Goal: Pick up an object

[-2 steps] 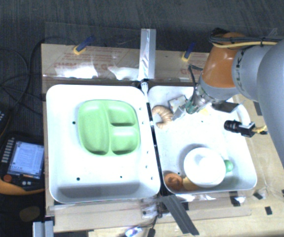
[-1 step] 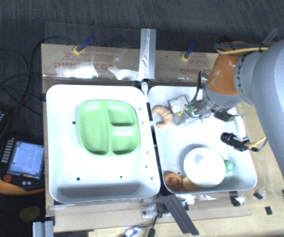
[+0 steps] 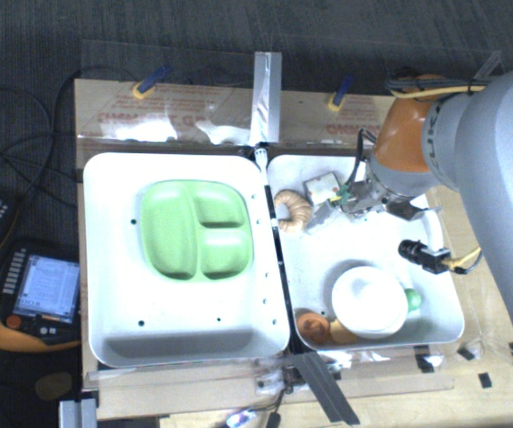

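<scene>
The tool [image 3: 338, 201] hangs in the right bin [image 3: 310, 266] beside a tan ring [image 3: 293, 210]; a green divided tray [image 3: 195, 230] lies in the left bin [image 3: 113, 319].

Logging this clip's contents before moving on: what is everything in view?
left bin: 1, white, bench left
right bin: 1, white, bench right
divided plate: 1, green, left bin
ring-shaped thing: 1, tan, right bin, far left corner
small packet: 1, pale grey, beside the ring
round lid-like thing: 1, white, right bin, near side
rounded thing: 1, brown-orange, right bin, near left corner
arm: 1, grey, orange band, from right
end effector: 1, above right bin, near the packet
</scene>
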